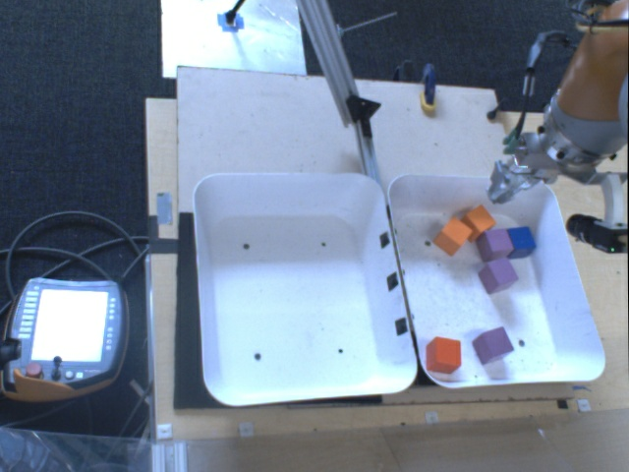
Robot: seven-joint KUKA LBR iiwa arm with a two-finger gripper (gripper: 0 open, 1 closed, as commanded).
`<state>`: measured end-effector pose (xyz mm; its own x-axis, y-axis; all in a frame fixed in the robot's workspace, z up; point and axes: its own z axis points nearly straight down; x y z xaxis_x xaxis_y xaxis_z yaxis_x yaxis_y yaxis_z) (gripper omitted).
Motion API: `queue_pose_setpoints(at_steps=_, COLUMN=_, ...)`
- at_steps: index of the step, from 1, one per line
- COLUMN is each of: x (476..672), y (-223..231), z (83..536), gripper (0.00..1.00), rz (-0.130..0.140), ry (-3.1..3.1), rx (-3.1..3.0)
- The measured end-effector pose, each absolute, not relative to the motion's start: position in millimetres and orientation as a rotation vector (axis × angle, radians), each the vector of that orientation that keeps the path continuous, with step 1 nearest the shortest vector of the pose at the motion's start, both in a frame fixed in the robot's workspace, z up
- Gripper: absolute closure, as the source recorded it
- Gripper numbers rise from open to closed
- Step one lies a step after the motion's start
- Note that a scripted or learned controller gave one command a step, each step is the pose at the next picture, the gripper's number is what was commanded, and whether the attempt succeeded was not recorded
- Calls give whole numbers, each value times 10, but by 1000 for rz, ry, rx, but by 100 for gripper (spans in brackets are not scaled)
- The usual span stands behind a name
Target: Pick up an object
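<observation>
Several small blocks lie in the right bin (580,308). Two orange blocks (453,236) (479,220) touch near its back. Beside them sit a purple block (494,245) and a blue block (521,241). Another purple block (498,275) rests mid-bin. A darker orange block (443,354) and a purple block (492,344) lie near the front edge. My gripper (503,185) hovers over the bin's back part, just right of and beyond the orange pair, with nothing seen between its fingers.
The left bin (211,293) stands beside the right one. A slanted metal pole (329,47) crosses the bench behind the bins. A teach pendant (64,337) with cables lies on the floor at the left. A yellow-blue clamp (428,91) sits at the bench's back edge.
</observation>
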<state>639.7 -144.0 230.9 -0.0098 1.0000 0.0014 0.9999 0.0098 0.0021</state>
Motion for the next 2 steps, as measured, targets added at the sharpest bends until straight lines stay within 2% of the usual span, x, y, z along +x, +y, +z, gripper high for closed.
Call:
queue_pose_setpoints(at_steps=1, x=6449, y=-798, z=2331, gripper=100, rz=5, ry=2234, rx=2209)
queue_pose_setpoints(at_steps=2, x=6612, y=-263, z=2410, gripper=100, rz=7, ry=2232, rx=2208)
